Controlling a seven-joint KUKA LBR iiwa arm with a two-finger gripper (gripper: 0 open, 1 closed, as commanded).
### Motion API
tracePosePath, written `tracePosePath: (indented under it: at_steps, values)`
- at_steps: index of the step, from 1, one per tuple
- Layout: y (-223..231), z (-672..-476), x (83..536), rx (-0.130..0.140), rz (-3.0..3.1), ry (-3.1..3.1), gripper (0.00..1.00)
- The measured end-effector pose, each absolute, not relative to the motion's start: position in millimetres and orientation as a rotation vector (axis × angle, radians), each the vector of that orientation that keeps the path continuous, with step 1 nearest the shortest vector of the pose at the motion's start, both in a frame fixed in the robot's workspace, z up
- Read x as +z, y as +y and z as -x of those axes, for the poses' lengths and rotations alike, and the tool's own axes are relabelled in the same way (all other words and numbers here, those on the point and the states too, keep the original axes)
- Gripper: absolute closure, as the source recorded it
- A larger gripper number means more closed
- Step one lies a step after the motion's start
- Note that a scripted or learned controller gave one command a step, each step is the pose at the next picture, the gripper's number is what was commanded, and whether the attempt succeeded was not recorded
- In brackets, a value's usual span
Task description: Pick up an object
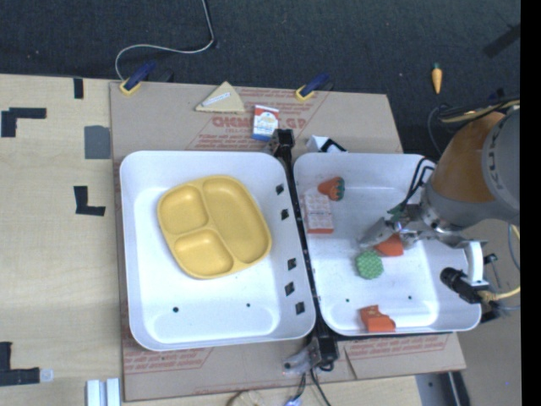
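Hand [382,235] hovers in right bin [363,180] beside green object [369,266].

Pincer [382,233] low in right bin [423,311], beside orange piece [390,246]; green ball [369,266] near.

Left bin [139,227] holds a yellow divided plate [213,225], three compartments, sitting slightly rotated. Both bins sit on a brown cardboard sheet [161,125] with red print. Two blue-and-yellow clamps pin its top edge: one at the left corner [137,78], one nearer the middle [314,85]. On the cardboard above the bins: a tan triangular wedge [221,98] and, just right of it, a small red-white-blue carton [265,123]. Thin white cable [203,24] loops over the dark carpet [338,24] up top. Wooden bench surface [51,227] on the left carries black tape marks [84,200]. Small orange carrot-shaped item [437,78] lies on the carpet, upper right.
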State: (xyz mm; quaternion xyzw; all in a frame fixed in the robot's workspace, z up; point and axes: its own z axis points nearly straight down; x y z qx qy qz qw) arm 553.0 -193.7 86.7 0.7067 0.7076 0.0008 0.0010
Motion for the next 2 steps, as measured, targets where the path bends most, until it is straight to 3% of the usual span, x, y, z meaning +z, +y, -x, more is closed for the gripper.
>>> tracePosePath:
  at_steps: [1,2]
  values:
    - [-144.0,-522.0,86.5,0.003,-2.217,2.219,0.00]
    - [-145.4,-522.3,96.2,0.002,-2.216,2.216,1.00]
